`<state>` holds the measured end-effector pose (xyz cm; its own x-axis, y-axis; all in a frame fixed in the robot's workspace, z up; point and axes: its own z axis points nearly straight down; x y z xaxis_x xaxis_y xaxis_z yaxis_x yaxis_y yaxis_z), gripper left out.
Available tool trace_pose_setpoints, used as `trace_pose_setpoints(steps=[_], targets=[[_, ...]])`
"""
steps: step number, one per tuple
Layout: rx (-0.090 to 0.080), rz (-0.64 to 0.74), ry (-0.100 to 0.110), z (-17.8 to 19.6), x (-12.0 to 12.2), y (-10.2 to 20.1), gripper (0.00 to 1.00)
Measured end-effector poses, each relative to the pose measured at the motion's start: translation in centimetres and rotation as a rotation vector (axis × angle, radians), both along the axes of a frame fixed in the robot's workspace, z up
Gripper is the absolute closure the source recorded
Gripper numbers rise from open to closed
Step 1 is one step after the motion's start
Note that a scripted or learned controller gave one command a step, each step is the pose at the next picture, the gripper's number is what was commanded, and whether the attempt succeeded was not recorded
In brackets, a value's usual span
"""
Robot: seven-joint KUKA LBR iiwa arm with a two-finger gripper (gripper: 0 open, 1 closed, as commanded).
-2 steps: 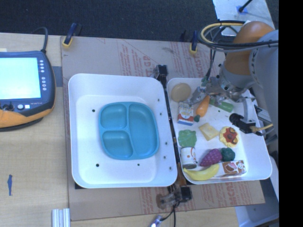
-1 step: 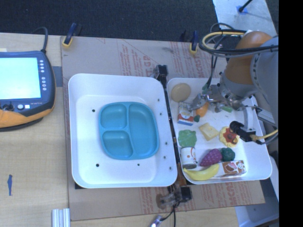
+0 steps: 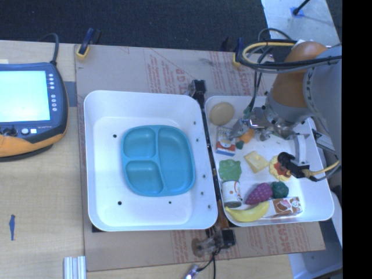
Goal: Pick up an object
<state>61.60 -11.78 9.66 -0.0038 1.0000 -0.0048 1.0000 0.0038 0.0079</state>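
Note:
My gripper [image 3: 238,132] hangs low over the back part of the right bin [image 3: 322,199], reaching in from the right under the grey arm with its orange band [image 3: 293,68]. A small orange piece [image 3: 247,136] lies right at the gripper's tip, and I cannot tell whether it is held. Just in front of the gripper sits a small white and red carton [image 3: 225,147]. A tan round piece [image 3: 221,113] lies behind it in the bin's back left corner.
The right bin also holds a yellow wedge [image 3: 256,160], a green piece [image 3: 229,170], a can [image 3: 231,192], purple grapes [image 3: 260,193], a banana [image 3: 247,214] and a flat box [image 3: 288,205]. The left bin [image 3: 99,208] bears a blue divided plate [image 3: 157,160]. A tablet [image 3: 26,106] lies far left.

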Motion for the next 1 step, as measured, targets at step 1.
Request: trace_pose_setpoints(steps=[1], targets=[[0.003, 0.002, 0.005, 1.02, -0.02, 0.02, 1.00]])
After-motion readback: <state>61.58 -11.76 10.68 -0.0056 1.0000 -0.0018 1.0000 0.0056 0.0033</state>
